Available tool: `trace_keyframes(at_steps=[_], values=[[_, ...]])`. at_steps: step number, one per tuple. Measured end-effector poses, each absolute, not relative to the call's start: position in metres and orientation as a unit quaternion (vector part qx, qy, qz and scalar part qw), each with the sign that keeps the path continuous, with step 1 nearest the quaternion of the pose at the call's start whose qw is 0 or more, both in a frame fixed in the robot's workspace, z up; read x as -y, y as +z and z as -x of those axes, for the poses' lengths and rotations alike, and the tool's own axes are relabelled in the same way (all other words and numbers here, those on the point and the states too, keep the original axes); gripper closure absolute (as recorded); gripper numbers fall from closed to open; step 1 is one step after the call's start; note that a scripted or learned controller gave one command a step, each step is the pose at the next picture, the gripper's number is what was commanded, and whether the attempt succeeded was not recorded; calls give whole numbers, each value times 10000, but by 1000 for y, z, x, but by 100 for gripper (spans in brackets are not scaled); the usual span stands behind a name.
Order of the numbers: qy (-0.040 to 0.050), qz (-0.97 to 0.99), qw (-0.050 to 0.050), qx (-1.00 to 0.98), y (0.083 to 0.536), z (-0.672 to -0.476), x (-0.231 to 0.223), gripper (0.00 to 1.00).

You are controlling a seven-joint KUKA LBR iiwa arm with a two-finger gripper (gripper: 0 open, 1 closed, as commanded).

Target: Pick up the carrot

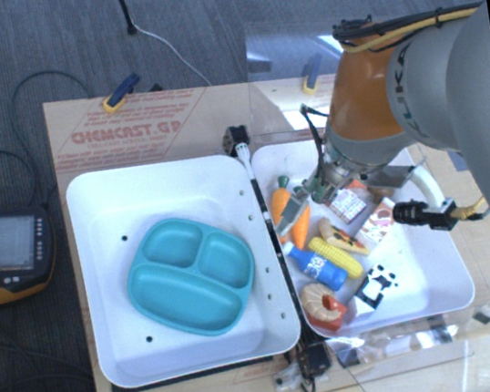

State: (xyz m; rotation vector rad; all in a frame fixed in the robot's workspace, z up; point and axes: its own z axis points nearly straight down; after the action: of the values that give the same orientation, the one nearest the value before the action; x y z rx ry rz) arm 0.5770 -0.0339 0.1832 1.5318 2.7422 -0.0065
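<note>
The carrot point(299, 225) is a small orange piece lying at a slant in the right bin point(443, 284), close to the wall between the two bins. Just up and left of it lies another orange toy point(279, 203) with a green tip. My gripper point(307, 192) hangs low over the upper left part of that bin, directly above and slightly right of the carrot, with its tip right at the carrot's upper end. The grey arm with its orange band point(363, 98) covers the bin's far side.
Packed around the carrot are a blue bottle point(315, 263), a yellow corn cob point(336, 255), a round bread-like toy point(323, 306), a pink and white box point(359, 210) and a black and white tag point(376, 285). A teal divided plate point(193, 275) lies in the left bin point(90, 206).
</note>
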Motion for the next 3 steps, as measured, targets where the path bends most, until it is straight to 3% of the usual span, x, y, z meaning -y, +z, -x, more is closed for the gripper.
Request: trace_keyframes(at_steps=[3], values=[[-20, -4877, 3, -8730, 183, -577, 34, 0]])
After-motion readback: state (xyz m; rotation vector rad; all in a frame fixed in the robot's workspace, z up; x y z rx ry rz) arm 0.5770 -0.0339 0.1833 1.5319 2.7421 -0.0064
